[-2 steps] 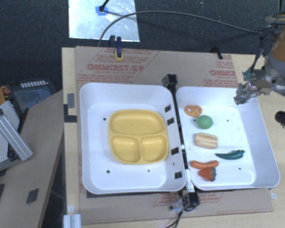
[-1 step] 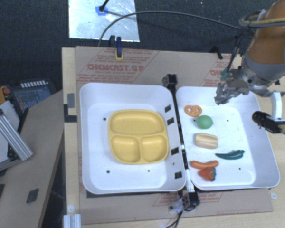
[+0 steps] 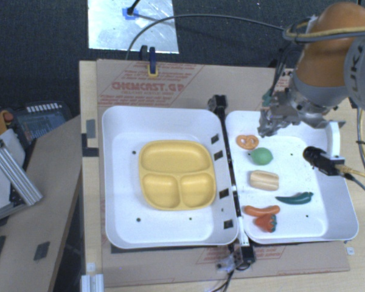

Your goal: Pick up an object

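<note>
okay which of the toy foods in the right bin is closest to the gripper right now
The flat orange pretzel-shaped piece, at the bin's top left, just below the gripper. The round green ball sits a little farther down.

- two white bins: left bin, right bin
- one yellow divided tray, well left of the jaws
- six toy foods below the jaws: pretzel, green ball, bread roll, green chili, sausage, red-orange piece

Grey arm — bulbous orange band, yellow cable looped, dark metal end effector
</note>
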Controlling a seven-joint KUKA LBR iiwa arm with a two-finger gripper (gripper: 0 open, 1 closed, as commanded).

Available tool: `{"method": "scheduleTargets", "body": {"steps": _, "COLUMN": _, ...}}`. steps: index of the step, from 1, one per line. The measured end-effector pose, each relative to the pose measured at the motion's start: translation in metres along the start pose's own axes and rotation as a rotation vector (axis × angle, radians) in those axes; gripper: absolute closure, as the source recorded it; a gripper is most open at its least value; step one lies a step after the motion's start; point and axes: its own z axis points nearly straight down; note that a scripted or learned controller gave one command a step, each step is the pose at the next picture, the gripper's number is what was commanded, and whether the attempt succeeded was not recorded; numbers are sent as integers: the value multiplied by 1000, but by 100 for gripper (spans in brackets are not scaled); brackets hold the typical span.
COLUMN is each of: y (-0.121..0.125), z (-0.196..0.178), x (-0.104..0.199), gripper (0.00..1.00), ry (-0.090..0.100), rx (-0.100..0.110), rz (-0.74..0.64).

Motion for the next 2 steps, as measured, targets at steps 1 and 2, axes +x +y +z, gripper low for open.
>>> {"method": "scheduleTargets", "body": {"steps": 1, "y": 0, "z": 16, "x": 58, "gripper": 100, "ry": 0, "rx": 0, "rz": -1}}
{"method": "scheduleTargets", "body": {"steps": 2, "y": -14, "z": 16, "x": 112, "gripper": 100, "ry": 0, "rx": 1, "rz": -1}}
